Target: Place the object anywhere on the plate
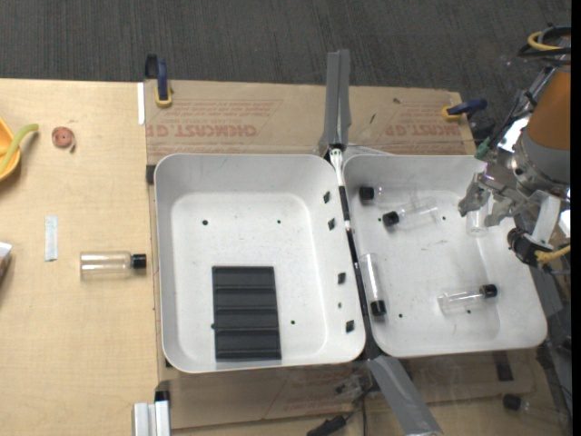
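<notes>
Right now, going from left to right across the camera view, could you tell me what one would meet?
Orange bowl → vial on the bench → black plate → vial by the divider → capped vial → gripper.

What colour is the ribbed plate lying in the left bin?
Black. The ribbed plate shows clearly in the camera view, dark against the white left bin.

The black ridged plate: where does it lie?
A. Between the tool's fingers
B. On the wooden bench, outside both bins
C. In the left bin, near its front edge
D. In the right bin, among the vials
C: the black ridged plate lies flat on the floor of the left bin, toward the bin's front edge.
</notes>
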Action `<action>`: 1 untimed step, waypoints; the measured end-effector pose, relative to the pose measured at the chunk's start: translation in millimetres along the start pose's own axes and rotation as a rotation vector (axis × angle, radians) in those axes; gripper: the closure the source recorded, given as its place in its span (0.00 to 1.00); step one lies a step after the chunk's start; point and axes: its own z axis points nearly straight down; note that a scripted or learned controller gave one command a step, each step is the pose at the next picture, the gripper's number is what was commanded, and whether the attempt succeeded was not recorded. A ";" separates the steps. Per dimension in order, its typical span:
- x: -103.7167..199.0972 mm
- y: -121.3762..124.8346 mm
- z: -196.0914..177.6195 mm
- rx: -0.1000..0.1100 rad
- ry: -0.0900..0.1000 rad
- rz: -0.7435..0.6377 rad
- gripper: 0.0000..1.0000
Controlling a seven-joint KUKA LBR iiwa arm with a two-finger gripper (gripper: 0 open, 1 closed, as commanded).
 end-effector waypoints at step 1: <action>0.0 0.1 -0.1 0.000 0.000 0.000 0.00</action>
